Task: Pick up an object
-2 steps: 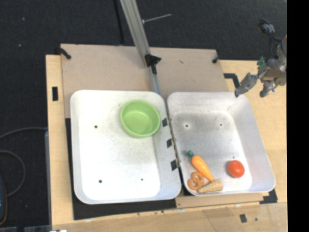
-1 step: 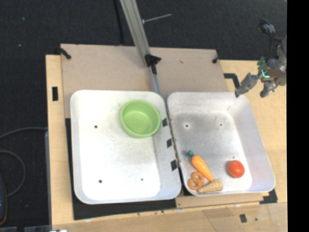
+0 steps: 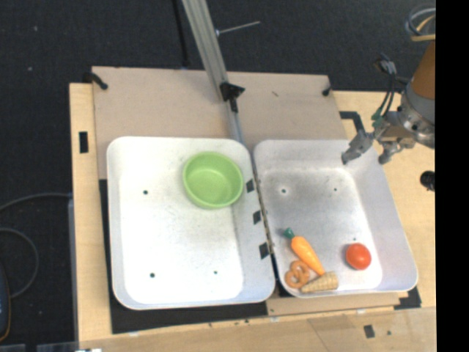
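A: We see 2 bins on the bench. The left bin (image 3: 132, 218) holds a green bowl (image 3: 212, 180), upright, near its far right corner.

B: And the right bin (image 3: 322, 189)?

A: We count 4 small things, all at its near end. A carrot (image 3: 305, 253) lies slantwise, green tip pointing toward the bin's left wall. Just below it sits a pretzel (image 3: 297, 273), and an ice-cream cone (image 3: 320, 283) lies on its side against the near rim, touching or nearly touching the pretzel. A tomato (image 3: 357, 256) sits apart from them, toward the right wall.

B: Where do we place the gripper (image 3: 366, 147)?

A: Over the far right corner of the right bin, at the rim, well apart from all 4 things at the near end. The arm (image 3: 418, 101) comes in from the right, with its orange band at the edge of the view.

B: And its fingers (image 3: 356, 147)?

A: We see them spread, 1 finger slanting down over the bin corner and the other off to the right, with nothing between them. Released, then.

B: So nothing picked up yet?

A: Nothing; every item lies on a bin floor.
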Available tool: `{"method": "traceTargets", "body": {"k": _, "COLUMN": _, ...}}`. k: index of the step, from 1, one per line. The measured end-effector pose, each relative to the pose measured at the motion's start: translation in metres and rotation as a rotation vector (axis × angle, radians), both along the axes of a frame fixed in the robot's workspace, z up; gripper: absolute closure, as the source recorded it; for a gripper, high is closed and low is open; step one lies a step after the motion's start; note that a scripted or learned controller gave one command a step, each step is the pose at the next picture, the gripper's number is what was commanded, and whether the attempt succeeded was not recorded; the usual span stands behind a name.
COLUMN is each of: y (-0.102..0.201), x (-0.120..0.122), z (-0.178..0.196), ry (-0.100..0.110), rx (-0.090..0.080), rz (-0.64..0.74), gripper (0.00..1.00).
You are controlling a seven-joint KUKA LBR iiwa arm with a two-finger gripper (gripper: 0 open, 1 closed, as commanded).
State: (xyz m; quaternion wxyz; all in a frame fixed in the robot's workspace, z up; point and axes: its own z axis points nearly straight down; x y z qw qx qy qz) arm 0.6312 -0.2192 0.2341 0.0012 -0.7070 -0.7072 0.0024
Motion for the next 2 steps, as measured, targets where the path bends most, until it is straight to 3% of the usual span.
{"method": "traceTargets", "body": {"k": 2, "y": -0.008, "x": -0.006, "z": -0.105, "ry": -0.004, "rx": -0.001, "rz": -0.002, "gripper": 0.00}}
